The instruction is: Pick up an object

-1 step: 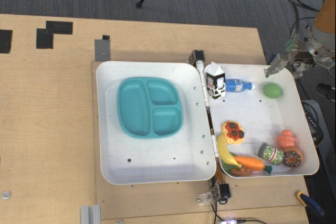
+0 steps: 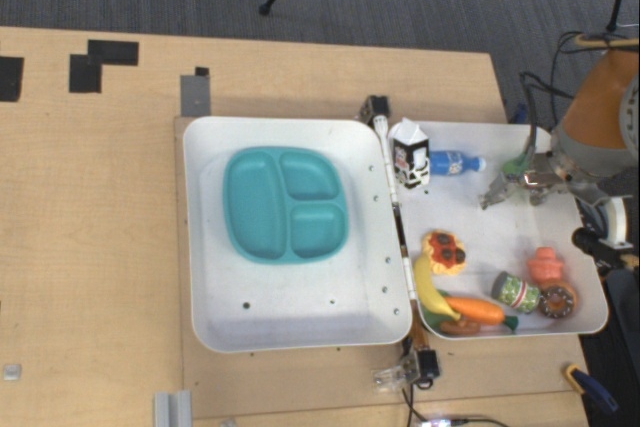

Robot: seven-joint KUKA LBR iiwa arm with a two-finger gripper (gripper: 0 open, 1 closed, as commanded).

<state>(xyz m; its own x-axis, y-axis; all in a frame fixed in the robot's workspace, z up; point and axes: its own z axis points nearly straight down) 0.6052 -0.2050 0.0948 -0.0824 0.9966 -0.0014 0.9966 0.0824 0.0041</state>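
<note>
My gripper [image 2: 506,183] hovers over the upper right part of the right bin [image 2: 480,137], its fingers spread open with nothing between them. A small blue bottle [image 2: 455,162] lies just left of it, beside a black-and-white milk carton [image 2: 410,155]. Lower in the bin lie an orange-and-yellow toy [image 2: 445,252], a banana [image 2: 428,287], a carrot [image 2: 473,310], a green can [image 2: 517,292], a brown donut [image 2: 557,301] and a pink object [image 2: 544,266].
The left bin [image 2: 290,325] holds a teal divided plate [image 2: 285,204]. The grey arm with its orange band [image 2: 600,105] comes in from the right edge. Cables hang at the right of the bench, and a clip [image 2: 405,370] sits below the bins.
</note>
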